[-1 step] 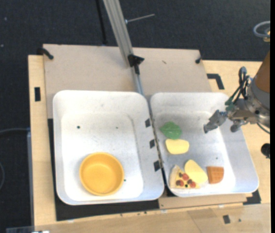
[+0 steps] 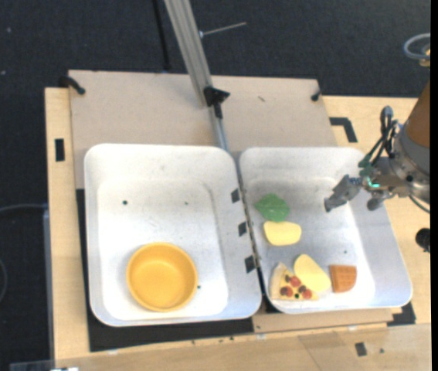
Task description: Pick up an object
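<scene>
Two white bins (image 2: 164, 161) sit on the tabletop; the tool (image 2: 355, 195) hovers with fingers apart, holding nothing — approach step. Next, it should descend toward the green piece (image 2: 272, 205) beside it.

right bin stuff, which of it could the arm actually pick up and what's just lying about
Part of the job:
- gripper, over the right bin
- green piece
- pale yellow piece
- pizza slice
- yellow wedge
- orange block

Just there:
- yellow bowl in the left bin
- metal pole

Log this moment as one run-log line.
gripper: open, above right bin, holding nothing | yellow bowl: left bin | task: pending
</scene>
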`<state>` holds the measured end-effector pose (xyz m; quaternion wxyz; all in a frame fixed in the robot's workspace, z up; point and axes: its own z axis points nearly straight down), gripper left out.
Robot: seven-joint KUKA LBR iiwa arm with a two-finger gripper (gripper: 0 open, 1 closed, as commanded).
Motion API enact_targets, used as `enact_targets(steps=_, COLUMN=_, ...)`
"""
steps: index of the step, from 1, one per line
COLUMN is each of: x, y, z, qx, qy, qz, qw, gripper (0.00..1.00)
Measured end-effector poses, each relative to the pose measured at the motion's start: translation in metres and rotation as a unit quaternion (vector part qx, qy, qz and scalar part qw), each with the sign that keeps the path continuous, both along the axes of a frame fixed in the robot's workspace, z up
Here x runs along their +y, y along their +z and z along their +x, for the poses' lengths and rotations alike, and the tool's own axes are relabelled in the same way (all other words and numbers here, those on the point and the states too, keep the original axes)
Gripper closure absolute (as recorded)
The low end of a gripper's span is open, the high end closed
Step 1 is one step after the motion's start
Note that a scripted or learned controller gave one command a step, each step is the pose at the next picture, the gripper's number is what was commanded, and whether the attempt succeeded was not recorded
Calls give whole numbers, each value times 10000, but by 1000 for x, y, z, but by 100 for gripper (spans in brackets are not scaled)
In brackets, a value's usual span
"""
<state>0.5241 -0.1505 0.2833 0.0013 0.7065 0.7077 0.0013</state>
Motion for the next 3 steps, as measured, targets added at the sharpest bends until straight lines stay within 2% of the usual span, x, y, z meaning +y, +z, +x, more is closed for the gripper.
enact_targets(steps=1, x=-2, y=-48, z=9, qx=29, qy=-12, qz=-7, qw=10000, gripper=0)
enact_targets(steps=2, x=-8, y=-104, z=1, qx=37, qy=-12, qz=-1, qw=10000, gripper=0)
enact_targets(steps=3, x=1, y=-155, z=-1, qx=35, qy=-16, qz=-2, qw=10000, gripper=0)
